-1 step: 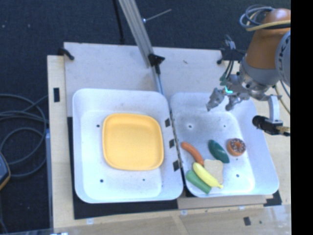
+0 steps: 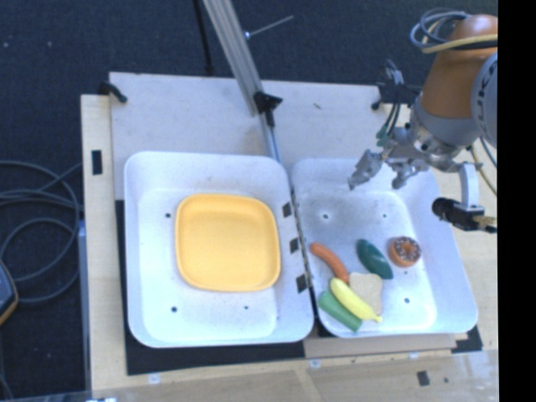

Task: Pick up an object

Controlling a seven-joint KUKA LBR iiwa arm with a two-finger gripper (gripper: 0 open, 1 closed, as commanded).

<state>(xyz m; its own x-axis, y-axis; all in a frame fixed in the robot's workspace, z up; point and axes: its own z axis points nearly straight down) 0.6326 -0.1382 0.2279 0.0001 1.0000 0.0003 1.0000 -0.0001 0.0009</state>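
On the left I see a white bin point(image 2: 151, 224) with a yellow plate point(image 2: 227, 241) lying flat in the middle of it. Next to it is the second white bin point(image 2: 444, 308), and that is where the small things are that I could pick up. They sit in a little bunch near the front of this bin. Going across, there is an orange carrot point(image 2: 329, 260), then a green pepper point(image 2: 338, 310) at the front with a yellow banana point(image 2: 354, 299) lying right against it, then a pale slice of bread point(image 2: 367, 287) touching the banana, then a dark green thing point(image 2: 374, 259) that may be a cucumber, and last a round brown donut point(image 2: 404, 250) just beside it. I think the donut or the carrot is the best one to go for, because each has some bare bin floor around it. The banana, pepper and bread are squashed together, so my fingers could bump one and push the others away. To do it well I should go straight down over one thing, with a finger on each side of its thin part, and squeeze only when I am low enough. My pincer point(image 2: 381, 172) hangs over the back of the right bin, well away from the bunch. Its two fingers are spread apart and hold nothing. My grey arm point(image 2: 452, 90) with the orange band comes in from the right and tips down toward the bin.
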